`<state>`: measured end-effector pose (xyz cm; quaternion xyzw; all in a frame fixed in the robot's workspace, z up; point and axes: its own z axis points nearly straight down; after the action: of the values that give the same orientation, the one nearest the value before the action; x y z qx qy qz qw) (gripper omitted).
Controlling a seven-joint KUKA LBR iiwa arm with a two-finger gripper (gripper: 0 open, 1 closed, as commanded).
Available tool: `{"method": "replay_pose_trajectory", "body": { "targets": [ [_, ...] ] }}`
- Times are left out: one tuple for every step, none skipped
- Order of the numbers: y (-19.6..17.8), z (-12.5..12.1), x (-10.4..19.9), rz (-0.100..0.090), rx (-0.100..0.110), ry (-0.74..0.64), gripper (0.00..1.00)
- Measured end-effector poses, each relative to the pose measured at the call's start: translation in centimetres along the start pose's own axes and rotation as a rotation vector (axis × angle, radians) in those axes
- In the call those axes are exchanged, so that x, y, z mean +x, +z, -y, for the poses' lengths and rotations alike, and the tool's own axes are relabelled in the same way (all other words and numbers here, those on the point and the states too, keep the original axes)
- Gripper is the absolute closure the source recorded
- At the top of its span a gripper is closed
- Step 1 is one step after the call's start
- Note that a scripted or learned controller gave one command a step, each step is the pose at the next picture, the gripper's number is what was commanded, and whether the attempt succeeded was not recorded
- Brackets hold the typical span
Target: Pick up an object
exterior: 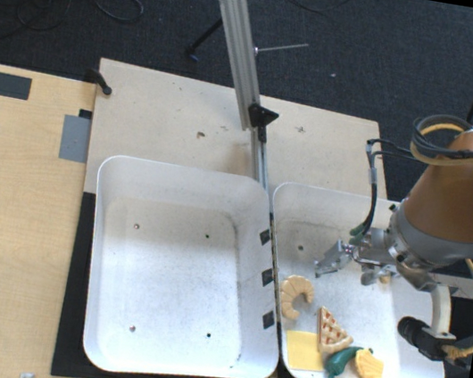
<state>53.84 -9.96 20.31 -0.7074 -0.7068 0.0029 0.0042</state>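
Arm (452,199) reaches in from the right, bent low over the right bin (321,221); you see its gripper (332,262) beyond the croissant (296,295), grip width unclear.

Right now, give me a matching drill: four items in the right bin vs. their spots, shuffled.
Things:
1. beige curled croissant-shaped toy
2. tan triangular waffle-patterned wedge
3. flat pale yellow square
4. teal rounded toy

Places:
A. at the bin's front edge, nearest the divider
B. between the yellow square and a small yellow chunk
C. farthest back of the four, near the divider
D. just in front and right of the croissant shape

Pairs: 1-C, 2-D, 3-A, 4-B
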Motion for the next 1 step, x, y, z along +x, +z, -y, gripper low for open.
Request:
{"method": "replay_pose_trajectory", "body": {
  "targets": [
    [5.98, 0.68, -0.65, 0.0, 0.001, 0.0, 0.0]
  ]
}}
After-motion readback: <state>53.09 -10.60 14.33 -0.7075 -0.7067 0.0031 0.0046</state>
